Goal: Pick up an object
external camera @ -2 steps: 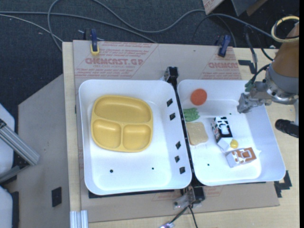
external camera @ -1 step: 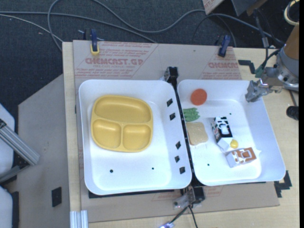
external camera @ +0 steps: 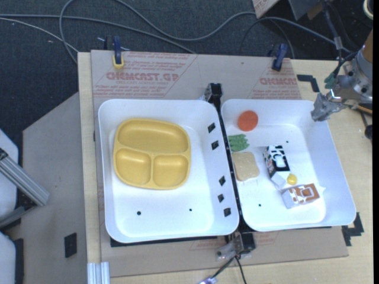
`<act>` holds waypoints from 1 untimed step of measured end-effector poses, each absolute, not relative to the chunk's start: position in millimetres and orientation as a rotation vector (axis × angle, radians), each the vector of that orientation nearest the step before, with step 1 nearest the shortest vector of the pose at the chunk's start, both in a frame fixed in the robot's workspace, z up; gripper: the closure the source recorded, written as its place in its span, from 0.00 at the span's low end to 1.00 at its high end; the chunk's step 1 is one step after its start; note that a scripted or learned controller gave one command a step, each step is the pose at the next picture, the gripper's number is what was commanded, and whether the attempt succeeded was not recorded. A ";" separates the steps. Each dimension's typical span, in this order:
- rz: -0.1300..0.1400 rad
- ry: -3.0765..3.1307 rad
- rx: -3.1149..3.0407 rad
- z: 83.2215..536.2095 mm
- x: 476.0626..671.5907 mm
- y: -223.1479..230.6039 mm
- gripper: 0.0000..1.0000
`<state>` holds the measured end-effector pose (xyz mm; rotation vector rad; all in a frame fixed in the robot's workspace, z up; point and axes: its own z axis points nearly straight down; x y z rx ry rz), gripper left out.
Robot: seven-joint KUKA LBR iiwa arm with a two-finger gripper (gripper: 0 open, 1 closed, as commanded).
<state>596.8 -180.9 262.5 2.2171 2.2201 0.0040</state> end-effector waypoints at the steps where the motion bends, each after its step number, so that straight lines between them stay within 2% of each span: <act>1: 0.000 2.230 2.218 261.4 582.1 -120.7 1.00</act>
